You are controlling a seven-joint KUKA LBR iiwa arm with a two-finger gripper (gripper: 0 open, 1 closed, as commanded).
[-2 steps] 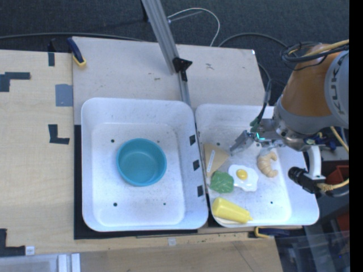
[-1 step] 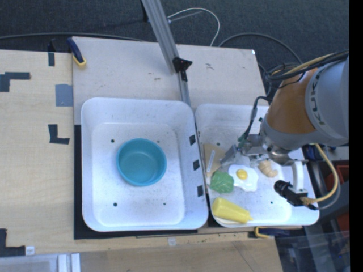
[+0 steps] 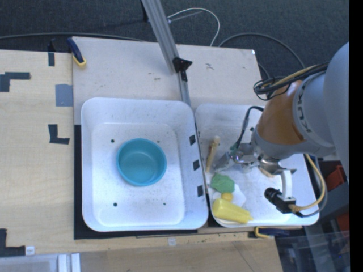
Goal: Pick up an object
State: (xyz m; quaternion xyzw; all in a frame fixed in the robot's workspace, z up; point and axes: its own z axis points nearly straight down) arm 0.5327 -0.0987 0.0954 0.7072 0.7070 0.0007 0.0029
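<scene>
A robotics lab: taped plywood bench [image 3: 34, 152], two white bins [image 3: 91, 152], loose cables [image 3: 198, 16] at twelve o'clock.

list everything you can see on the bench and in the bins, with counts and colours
bins: 2, white, side by side on the bench, left bin, right bin
bowl: 1, blue, middle of the left bin, upright
green object: 1, green, right bin, near its left wall
yellow object: 1, yellow, front left corner of the right bin, just in front of the green one
tan stick-like object: 1, tan, right bin, by its left wall, behind the green one
clamp: 1, blue and yellow, back left of the bench board
metal pole: 1, grey, slanting above the back of the bench
cables: white and black, behind the bench
arm: 1, grey with orange band, over the right bin
gripper: 1, dark metal, low in the right bin
</scene>
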